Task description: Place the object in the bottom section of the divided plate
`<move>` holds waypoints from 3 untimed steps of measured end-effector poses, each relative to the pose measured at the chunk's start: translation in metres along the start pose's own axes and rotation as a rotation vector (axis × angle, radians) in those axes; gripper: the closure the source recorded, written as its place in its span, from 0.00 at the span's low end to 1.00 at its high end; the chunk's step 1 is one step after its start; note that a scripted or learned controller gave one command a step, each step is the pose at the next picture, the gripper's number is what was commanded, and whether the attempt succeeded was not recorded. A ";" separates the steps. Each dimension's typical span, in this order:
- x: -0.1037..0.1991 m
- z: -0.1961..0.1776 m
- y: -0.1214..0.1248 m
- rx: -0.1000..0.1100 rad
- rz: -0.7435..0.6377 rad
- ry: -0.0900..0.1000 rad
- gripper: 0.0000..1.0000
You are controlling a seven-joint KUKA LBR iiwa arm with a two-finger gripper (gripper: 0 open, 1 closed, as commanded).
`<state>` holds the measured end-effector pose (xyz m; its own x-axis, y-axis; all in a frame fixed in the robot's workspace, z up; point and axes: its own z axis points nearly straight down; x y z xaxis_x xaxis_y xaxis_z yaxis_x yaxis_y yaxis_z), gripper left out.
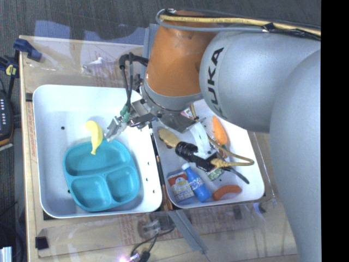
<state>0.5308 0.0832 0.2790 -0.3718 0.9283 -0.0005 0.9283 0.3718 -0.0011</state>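
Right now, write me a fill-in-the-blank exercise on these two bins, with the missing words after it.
1. The blue divided plate lies in the ____ bin.
2. The yellow banana rests partly on the plate's ____ rim.
3. The gripper hovers just to the ____ of the banana.
4. The blue bottle lies in the ____ bin.

Missing words: left; upper; right; right

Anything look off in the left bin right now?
Yes. The banana lies across the upper rim of the blue divided plate, half off it, by the end effector. It isn't in any section.
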 end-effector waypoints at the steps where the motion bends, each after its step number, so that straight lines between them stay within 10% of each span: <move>1: 0.008 -0.005 0.041 0.001 0.209 0.000 0.00; 2: 0.048 -0.025 0.022 0.002 0.430 0.000 0.00; 3: 0.049 -0.034 0.022 0.005 0.418 0.000 1.00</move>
<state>0.5330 0.1370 0.3128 0.0369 0.9993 -0.0020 0.9993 -0.0369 -0.0061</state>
